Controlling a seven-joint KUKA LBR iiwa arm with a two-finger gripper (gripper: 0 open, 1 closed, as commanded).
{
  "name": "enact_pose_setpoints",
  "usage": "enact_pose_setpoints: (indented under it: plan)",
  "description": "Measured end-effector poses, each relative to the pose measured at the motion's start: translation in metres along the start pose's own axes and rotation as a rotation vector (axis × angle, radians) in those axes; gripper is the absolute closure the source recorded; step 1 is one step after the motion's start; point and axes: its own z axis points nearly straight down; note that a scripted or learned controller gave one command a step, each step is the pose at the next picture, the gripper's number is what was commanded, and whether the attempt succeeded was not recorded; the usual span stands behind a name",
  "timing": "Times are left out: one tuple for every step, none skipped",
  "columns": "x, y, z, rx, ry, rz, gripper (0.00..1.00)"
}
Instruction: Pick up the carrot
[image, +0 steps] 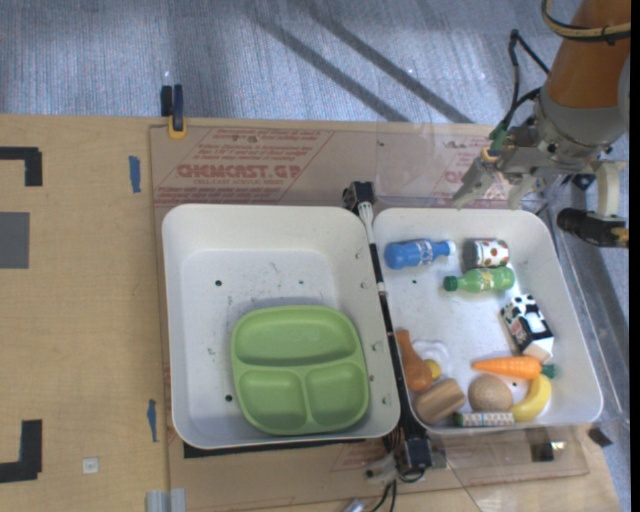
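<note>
The carrot (510, 367) is orange with a green tip at its right end. It lies flat near the front right of the right bin (560, 300), between a black-and-white carton (527, 325) and a yellow banana (535, 398). My gripper (492, 190) hangs over the bin's back rim, far behind the carrot. Its fingers stand apart and hold nothing.
The right bin also holds a blue bottle (418, 252), a small can (487, 252), a green bottle (482, 281), a tan ball (490, 392), a wooden block (440, 400) and an orange item (412, 365). A green divided plate (300, 367) lies in the left bin (200, 300).
</note>
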Motion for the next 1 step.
enact_pose_setpoints:
  plan:
    - [-0.0292, -0.0555, -0.0320, -0.001, -0.002, -0.327, 0.00]
